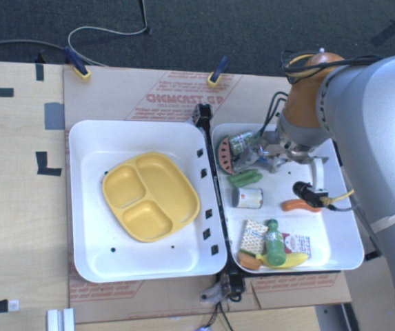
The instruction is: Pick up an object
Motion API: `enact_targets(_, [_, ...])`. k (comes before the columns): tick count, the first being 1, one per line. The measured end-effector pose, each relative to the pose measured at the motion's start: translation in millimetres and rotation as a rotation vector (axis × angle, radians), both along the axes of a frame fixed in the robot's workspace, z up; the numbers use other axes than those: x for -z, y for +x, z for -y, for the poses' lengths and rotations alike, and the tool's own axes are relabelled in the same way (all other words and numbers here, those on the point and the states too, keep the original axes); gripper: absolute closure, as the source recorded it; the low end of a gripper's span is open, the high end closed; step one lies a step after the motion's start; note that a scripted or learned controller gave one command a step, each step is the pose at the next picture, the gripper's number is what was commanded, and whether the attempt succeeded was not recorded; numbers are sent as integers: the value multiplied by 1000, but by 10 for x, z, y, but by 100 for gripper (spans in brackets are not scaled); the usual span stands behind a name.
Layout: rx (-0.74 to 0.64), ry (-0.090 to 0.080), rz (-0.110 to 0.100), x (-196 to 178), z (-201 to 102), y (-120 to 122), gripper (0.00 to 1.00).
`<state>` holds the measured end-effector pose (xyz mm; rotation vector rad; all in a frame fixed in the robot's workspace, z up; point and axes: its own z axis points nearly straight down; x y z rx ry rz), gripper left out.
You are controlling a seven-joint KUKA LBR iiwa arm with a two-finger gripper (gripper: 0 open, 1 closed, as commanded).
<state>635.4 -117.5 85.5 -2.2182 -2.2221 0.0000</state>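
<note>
Plainly the nearest candidate is a small shiny can, silvery with green print, lying in the right bin close to its far left corner. Just beside it, against the left wall, lies a red wedge with a dark edge. Nearer the middle of that wall lie a green pod-shaped piece and a pale short cylinder. An orange carrot-like piece lies toward the right edge. Along the near edge lie a checkered packet, a green bottle, a red and white packet and a yellow banana, crowded together.

The left bin holds a yellow divided plate near its middle. Both bins stand on a cardboard sheet with red print, held by two blue and yellow clamps at its far edge. The sheet lies on a pale wooden bench marked with dark tape. Beyond it is dark carpet with a thin cable looping across.

The grey arm, with its orange band, reaches over the right bin's far edge. The gripper sits low in the far left part of the bin, just beside the can. Whether it is spread or pressed together cannot be told, nor whether it touches the can.
</note>
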Motion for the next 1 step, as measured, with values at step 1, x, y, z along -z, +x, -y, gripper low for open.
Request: enact_targets(1, [-2, -4, 5, -105, 4, 8, 100])
